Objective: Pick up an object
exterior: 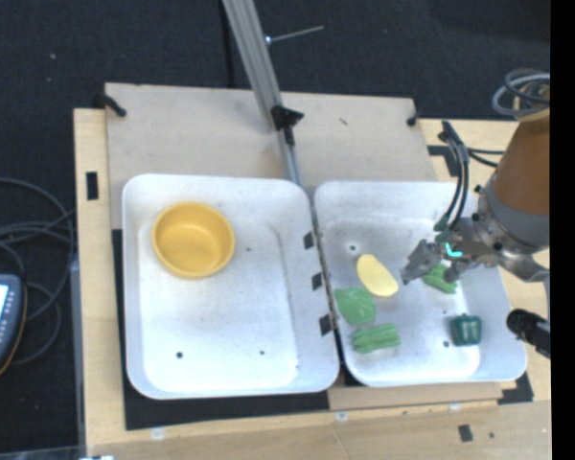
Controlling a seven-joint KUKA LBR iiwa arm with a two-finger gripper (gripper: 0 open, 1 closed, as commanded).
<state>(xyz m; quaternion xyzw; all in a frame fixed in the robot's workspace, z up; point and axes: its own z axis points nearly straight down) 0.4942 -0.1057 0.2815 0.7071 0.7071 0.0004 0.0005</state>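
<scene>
Camera view, arm: you see it come in from the right, over the right bin (pixel 337 209).
Gripper (pixel 424 264): low over that bin; you cannot tell its state.
Objects, right bin: pale yellow piece (pixel 376 276) left of the gripper; bright green piece (pixel 442 280) just beside it; two green pieces (pixel 355 305) (pixel 375 337) lower left; dark green block (pixel 465 330) lower right.
Left bin (pixel 211 362): yellow bowl (pixel 194 240), upper left.
</scene>
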